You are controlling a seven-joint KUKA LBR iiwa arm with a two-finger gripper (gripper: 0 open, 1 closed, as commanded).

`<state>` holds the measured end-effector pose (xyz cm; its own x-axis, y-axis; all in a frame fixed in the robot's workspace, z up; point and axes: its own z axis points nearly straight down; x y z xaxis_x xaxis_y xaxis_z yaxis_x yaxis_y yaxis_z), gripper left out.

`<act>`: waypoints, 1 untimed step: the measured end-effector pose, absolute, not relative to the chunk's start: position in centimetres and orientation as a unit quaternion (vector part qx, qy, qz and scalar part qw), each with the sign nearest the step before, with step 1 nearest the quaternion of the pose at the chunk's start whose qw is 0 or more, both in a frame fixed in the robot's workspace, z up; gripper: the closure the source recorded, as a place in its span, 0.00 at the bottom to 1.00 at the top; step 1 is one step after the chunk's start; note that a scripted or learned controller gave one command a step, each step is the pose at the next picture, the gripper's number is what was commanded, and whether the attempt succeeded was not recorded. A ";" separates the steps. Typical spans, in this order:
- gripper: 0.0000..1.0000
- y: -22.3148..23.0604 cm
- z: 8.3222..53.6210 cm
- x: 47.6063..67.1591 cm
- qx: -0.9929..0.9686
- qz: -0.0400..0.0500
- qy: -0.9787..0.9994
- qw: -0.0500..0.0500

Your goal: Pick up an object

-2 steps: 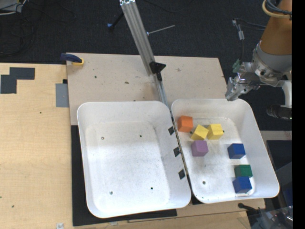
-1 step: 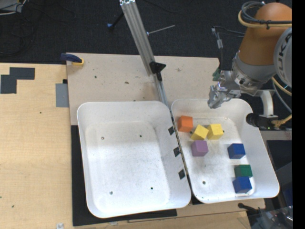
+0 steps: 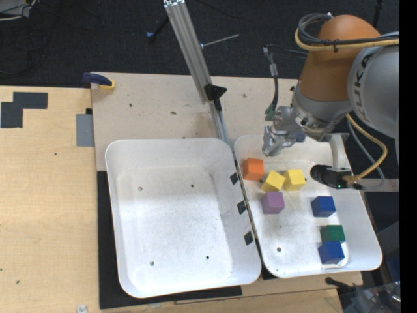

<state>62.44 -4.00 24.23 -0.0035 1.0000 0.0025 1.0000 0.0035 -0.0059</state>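
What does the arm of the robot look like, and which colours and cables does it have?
The arm is grey and rounded, with dark lettering on its shell and a large orange band above the wrist. Yellowish and black cables loop over that band and hang beside it. The gripper is small, metallic grey, with bluish parts.

The grey arm with the orange band (image 3: pixel 339 51) is cut off by the frame's right edge and hides the far right corner of the right-hand shallow white bin (image 3: pixel 365 240), while the two-finger gripper (image 3: pixel 277 142) is too small to read its fingers.
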 end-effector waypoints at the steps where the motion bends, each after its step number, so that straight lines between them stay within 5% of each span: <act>1: 1.00 1.5 22.8 61.4 -0.706 0.001 -0.708 0.003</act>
<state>61.40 1.54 22.77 -0.0039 1.0000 0.0028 1.0000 0.0040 -0.0061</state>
